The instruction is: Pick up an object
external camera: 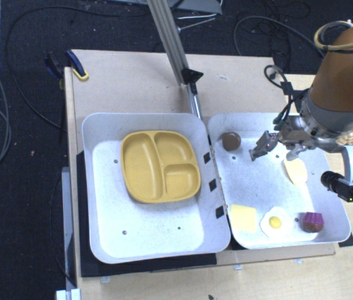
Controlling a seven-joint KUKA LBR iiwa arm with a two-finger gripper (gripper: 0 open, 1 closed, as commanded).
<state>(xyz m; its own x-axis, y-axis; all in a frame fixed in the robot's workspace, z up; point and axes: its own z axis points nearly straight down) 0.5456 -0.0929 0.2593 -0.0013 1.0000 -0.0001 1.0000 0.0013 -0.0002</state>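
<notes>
- The desk carries 2 white bins side by side: the left bin holds a yellow divided plate.
- The right bin holds a brown round piece at 11 o'clock, a pale yellow wedge at 3, a yellow square slice, a fried egg and a purple piece along 6.
- The hand hangs just beside the brown piece, grasping nothing; whether it is released or clenched I cannot tell.
</notes>
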